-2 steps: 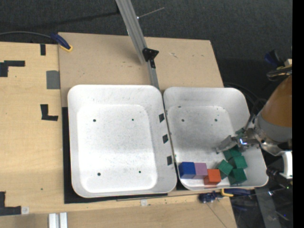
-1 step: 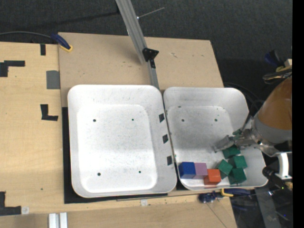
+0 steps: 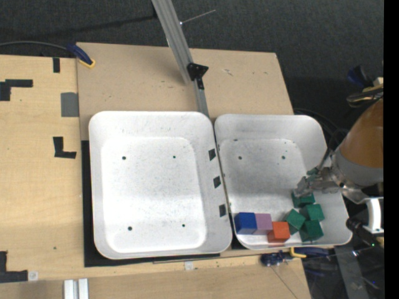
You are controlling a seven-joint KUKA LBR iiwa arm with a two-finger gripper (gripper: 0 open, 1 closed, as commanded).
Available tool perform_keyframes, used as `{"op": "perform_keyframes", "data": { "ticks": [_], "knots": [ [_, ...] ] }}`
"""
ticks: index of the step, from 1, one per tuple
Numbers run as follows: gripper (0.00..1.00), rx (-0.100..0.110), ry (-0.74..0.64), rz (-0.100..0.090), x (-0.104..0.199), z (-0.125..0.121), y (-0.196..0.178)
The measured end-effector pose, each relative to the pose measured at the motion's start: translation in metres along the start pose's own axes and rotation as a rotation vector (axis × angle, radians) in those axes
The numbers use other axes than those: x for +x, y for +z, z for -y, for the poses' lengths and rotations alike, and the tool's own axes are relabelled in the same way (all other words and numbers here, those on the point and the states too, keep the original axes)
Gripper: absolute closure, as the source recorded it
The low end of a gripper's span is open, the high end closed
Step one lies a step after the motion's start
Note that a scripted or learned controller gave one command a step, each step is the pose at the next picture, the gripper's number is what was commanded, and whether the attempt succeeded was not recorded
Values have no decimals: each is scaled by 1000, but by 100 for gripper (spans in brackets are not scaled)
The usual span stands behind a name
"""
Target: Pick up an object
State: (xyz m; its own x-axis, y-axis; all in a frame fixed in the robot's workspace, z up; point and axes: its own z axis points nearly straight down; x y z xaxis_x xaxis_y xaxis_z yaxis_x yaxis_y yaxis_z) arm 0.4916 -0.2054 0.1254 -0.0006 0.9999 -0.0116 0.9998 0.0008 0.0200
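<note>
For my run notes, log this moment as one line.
arm: in from right, over right bin | gripper: low, at top green block | hold: unconfirmed | blocks: clustered in near right corner

A robotics lab: plywood bench (image 3: pixel 156 80) with black tape marks, twin white bins (image 3: pixel 106 126), metal camera pole (image 3: pixel 171 23).

Lighting's pretty flat and even, nothing harsh. The two white bins (image 3: pixel 153 185) come out bright, a bit washed out with speckly grain on their floors, while the dark floor (image 3: pixel 299 17) at the far side goes murky. Shadows are soft and short. Whole picture's low-res and slightly soft, and the arm (image 3: pixel 365 148) on the right looks blurry.
</note>
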Motion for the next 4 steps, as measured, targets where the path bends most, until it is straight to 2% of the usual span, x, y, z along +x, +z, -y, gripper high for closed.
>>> {"op": "perform_keyframes", "data": {
  "ticks": [1, 2, 4],
  "knots": [
    [100, 16, -2, -11, 10, 0, -55],
    [100, 15, -1, -9, 9, -3, -106],
    [100, 22, -5, -12, 112, -35, -90]
  ]
}}
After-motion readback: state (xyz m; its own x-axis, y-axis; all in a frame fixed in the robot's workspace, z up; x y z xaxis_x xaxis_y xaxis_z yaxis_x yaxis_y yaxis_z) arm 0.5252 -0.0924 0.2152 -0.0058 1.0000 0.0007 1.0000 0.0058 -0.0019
